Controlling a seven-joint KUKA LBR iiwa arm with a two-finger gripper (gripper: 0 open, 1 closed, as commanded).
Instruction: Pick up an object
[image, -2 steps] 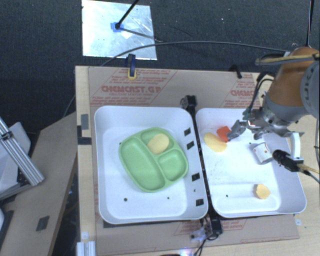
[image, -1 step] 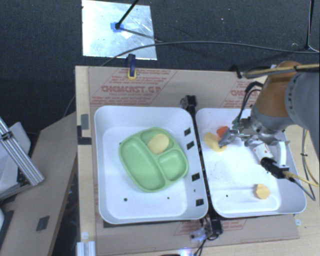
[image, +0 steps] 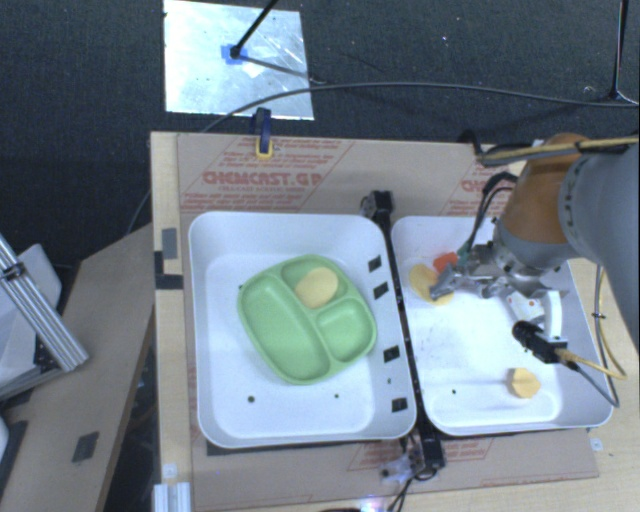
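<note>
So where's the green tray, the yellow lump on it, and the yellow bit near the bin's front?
Green tray (image: 275, 325), camera view, on its long left compartment.
Yellow lump (image: 317, 287), camera view, on its middle.
Yellow bit (image: 523, 382), camera view, on its middle.

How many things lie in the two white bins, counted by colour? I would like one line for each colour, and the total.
Green: 1, the divided plate in the left bin.
Yellow: 3, one piece on that plate, one piece and one piece in the right bin.
Orange-red: 1, a small item, partly hidden by the arm.
Total: 5
</note>
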